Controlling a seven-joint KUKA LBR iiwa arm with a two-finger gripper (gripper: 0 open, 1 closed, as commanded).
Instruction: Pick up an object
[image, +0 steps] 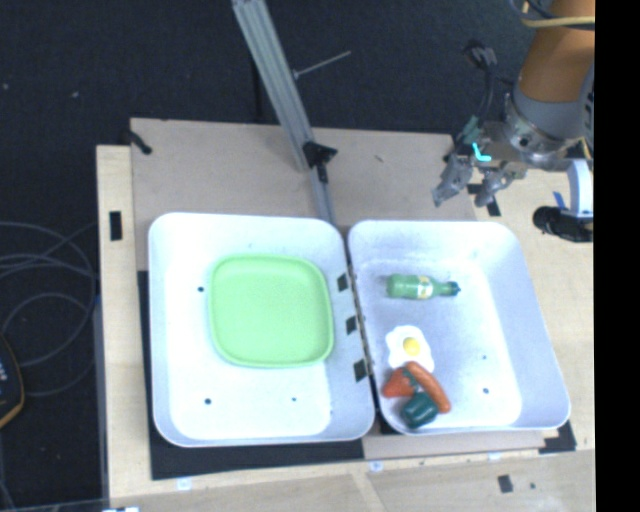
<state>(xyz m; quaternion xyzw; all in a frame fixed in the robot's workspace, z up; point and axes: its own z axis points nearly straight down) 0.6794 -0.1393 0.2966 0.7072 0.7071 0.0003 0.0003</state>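
Claw (468, 192) spread, bare, above bench.

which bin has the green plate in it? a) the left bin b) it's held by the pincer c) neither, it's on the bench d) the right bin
a: the green plate lies flat in the left bin, while the right bin holds the green bottle, the fried egg and other small items, and the pincer hangs above the bench beyond the right bin's far rim.
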